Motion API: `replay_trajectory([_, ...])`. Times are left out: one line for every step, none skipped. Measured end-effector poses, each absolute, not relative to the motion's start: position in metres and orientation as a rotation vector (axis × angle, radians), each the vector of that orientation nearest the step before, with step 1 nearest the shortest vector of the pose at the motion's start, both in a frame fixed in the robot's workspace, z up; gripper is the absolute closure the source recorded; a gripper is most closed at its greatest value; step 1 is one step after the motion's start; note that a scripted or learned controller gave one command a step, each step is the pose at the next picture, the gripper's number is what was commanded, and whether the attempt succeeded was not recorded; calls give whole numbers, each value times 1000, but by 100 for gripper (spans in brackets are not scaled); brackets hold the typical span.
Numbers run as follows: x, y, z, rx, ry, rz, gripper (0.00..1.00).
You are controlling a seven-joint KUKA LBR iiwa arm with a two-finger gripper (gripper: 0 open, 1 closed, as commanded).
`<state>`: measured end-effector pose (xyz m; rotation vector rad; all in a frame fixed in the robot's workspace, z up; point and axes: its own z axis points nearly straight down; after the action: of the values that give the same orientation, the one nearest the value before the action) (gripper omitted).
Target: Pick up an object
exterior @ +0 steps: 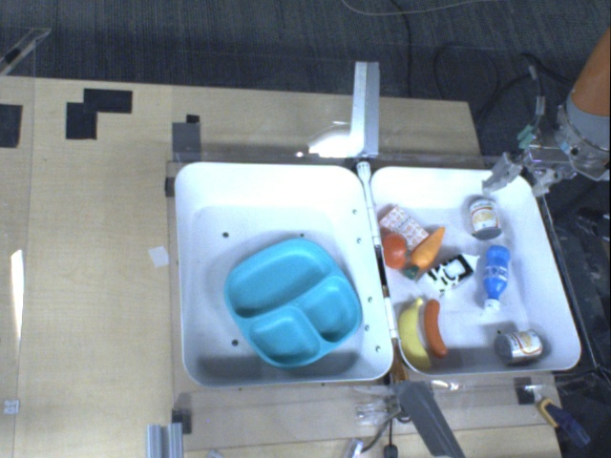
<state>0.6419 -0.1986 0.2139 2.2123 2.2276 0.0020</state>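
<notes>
A robotics laboratory test station, seen from above: two shallow white bins sit side by side on a pale wooden bench, fixed in place by metal brackets. Black square markers are stuck to the benchtop, and a loose cable trails across the dark carpet behind it. Toy food and small cans lie in the right-hand bin, a blue divided plate in the left, with the grey robot arm at the edge.

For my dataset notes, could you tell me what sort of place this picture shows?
Probably a robot-lab workbench for pick tests: two white bins side by side, a robot arm at the right, and toy food like a banana for grasping.
</notes>
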Motion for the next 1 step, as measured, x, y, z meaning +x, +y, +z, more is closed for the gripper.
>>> replay_trajectory([620, -159, 228, 2462, 1949, 3, 0])
